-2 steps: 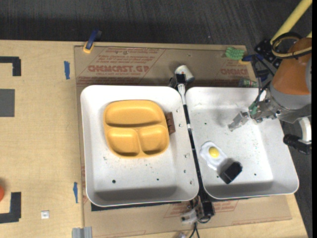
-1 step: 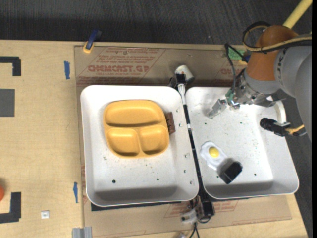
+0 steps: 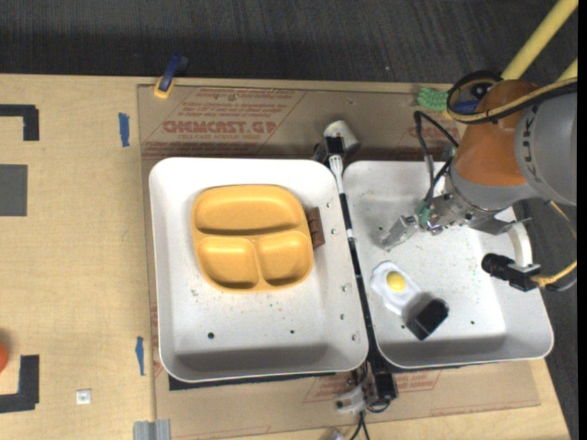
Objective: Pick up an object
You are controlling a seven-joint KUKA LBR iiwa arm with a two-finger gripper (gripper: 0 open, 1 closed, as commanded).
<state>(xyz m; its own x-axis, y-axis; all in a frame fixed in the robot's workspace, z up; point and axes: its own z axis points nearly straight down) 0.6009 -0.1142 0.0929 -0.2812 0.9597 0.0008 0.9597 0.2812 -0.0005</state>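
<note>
In the right bin (image 3: 519, 335) a white fried-egg toy with a yellow yolk (image 3: 395, 284) lies near the left wall. A small black block (image 3: 426, 316) rests just to its lower right, touching it. My gripper (image 3: 394, 233) hangs low over the upper left part of this bin, above the egg toy and apart from it, with the grey arm and its orange band (image 3: 491, 145) behind it. Nothing shows in the gripper. The left bin (image 3: 180, 324) holds a yellow compartment tray (image 3: 250, 236), with a thin brown piece (image 3: 314, 228) at the tray's right edge.
The two bins meet along a ridge (image 3: 353, 264) just left of the egg toy. Black cables and a black connector (image 3: 507, 269) trail from the arm over the right bin's right side. A yellow pole (image 3: 546, 27) slants at the top right.
</note>
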